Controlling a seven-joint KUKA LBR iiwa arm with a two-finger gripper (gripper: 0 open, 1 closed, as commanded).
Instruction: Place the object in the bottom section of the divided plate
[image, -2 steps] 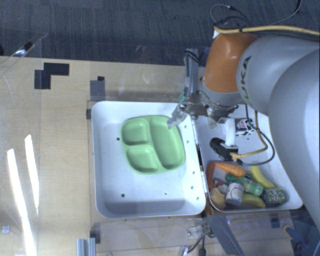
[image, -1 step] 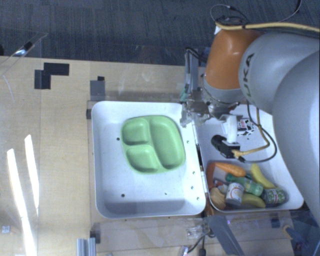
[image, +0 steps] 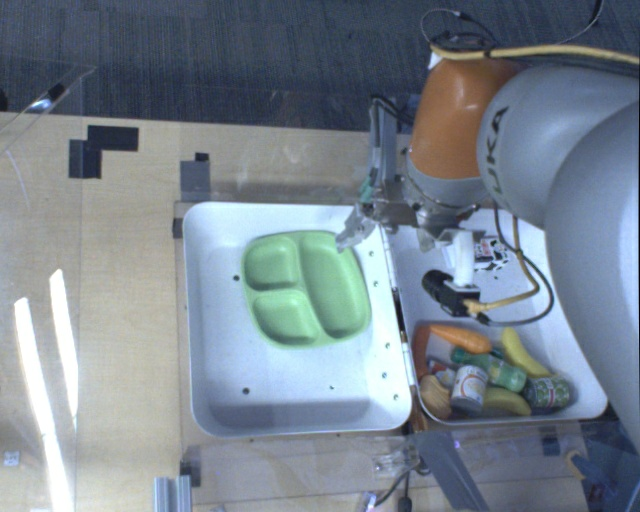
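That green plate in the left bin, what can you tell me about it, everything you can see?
The divided plate is pale green, looks like smooth moulded plastic, with rounded corners and raised ridges splitting it into three sections: two smaller ones on its left side and one long one on its right. It lies flat, turned slightly askew, on the floor of the left white bin, toward the bin's upper right. All three sections look bare. The gripper hovers at its upper right corner.

We look down from one fixed camera set above the bench (image: 90, 300), tilted at a slant so the far edge lies toward the top. Both white bins sit within our frame, the left bin (image: 215, 400) whole and central, the right bin (image: 590, 395) near the frame's right side. The arm (image: 540, 130) enters from our right, close and large.
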